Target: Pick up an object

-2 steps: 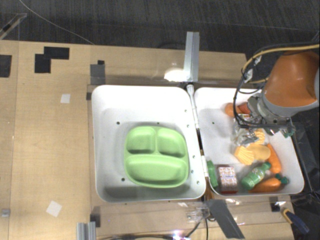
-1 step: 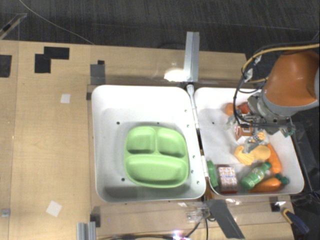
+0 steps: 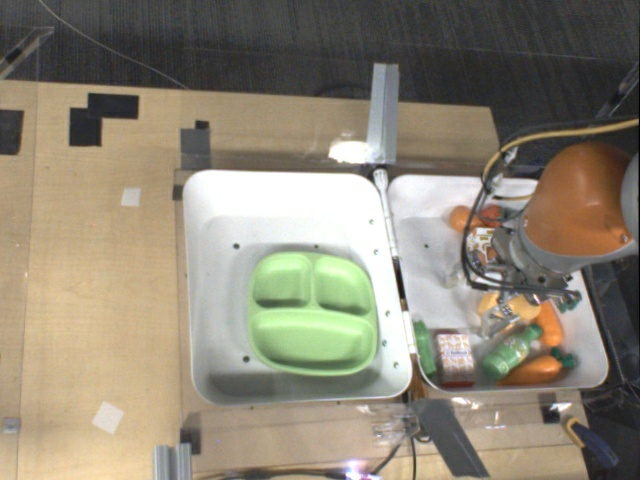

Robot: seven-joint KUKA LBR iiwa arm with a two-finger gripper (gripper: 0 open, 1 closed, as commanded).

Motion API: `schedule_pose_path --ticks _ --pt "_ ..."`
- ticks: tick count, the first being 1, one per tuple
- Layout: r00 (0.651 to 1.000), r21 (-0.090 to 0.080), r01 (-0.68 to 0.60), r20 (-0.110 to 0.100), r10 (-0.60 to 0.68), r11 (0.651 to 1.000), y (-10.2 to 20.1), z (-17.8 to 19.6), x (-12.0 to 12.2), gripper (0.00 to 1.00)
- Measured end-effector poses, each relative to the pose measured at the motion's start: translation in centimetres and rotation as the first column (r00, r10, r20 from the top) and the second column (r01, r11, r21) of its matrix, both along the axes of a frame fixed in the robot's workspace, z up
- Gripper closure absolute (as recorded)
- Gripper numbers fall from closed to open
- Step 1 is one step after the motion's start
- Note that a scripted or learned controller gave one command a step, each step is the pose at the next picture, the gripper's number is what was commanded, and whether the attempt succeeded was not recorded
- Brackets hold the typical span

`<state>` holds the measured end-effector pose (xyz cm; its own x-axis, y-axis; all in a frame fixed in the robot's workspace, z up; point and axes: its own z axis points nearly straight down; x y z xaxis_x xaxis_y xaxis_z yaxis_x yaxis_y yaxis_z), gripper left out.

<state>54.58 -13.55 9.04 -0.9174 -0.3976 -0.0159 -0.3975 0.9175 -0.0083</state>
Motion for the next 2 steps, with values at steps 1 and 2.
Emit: schedule_pose_path --ticks 1,2 --pt "0.999 -0.002 -0.051 0.005 0.051 0.999 1.0 0.09 -3.81 0.0" --pt "0.99 -0.007 -0.138 0.007 0.138 0.99 1.58 0.12 -3.97 0.0"
